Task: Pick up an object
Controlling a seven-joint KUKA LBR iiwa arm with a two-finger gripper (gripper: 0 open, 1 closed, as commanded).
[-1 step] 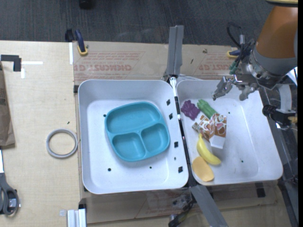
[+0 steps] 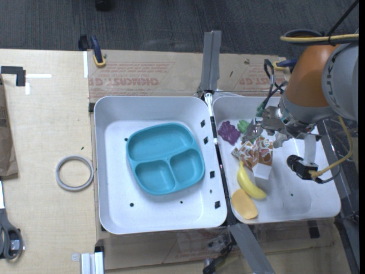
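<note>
The arm reached in from the right, and its tool point(image 2: 263, 131) sat low over the right bin point(image 2: 296, 201), in among the small things gathered at that bin's left side. Nothing had been lifted as far as could be judged: every object in view lay on the bin floor. A purple toy point(image 2: 228, 132) rested near the bin's upper left wall, with a small green piece point(image 2: 244, 124) just beside it. A patterned carton point(image 2: 256, 153) lay directly under the tool, apparently touching it, and it looked the likeliest target. Below it lay a yellow banana point(image 2: 250, 184), and below that an orange-yellow slice point(image 2: 244, 205) near the front wall. So the task stood at the reaching or closing stage, with the grasp and the lift both left to do.

Whether the tool was released or clenched could not be told, since the wrist and its cabling covered the tip. The contact between tool and carton was likewise hard to make out.

The left bin point(image 2: 108, 170) held a blue divided plate point(image 2: 165, 158). On the bench point(image 2: 45, 119) lay a grey ring point(image 2: 74, 172).
</note>
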